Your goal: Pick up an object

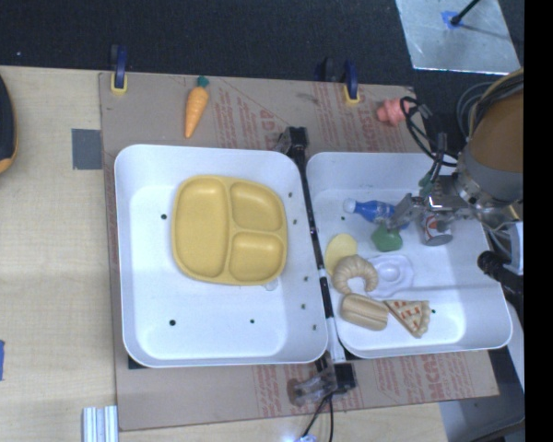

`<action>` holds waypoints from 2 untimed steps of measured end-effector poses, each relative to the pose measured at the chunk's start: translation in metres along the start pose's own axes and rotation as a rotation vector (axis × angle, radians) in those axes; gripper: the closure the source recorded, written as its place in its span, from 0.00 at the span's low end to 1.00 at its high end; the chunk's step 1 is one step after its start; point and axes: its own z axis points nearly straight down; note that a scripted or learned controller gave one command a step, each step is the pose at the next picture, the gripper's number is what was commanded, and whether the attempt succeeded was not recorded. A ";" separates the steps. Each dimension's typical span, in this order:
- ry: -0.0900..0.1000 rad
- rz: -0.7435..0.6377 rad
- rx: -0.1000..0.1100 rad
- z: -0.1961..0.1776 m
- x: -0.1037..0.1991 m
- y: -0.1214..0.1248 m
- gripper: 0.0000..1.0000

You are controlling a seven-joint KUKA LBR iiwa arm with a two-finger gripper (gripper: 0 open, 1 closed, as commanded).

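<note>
Pincer lowered into the right bin [461,334], over its upper right part.

The pincer [430,217] is seen among metal parts near the bin's right wall; whether it is open or closed cannot be told, and nothing can be made out in its grasp. Just to its left a green object [386,239] and a blue bottle [370,210] are found. Further down lie a yellow lemon [340,246], a croissant [354,273], a bread roll [363,312] and a pizza slice [409,316]. A yellow divided plate [229,228] is held in the left bin [147,320].
</note>
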 end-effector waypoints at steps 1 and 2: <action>-0.001 0.005 0.004 0.067 0.016 0.029 0.00; -0.002 0.006 0.000 0.075 0.033 0.047 0.00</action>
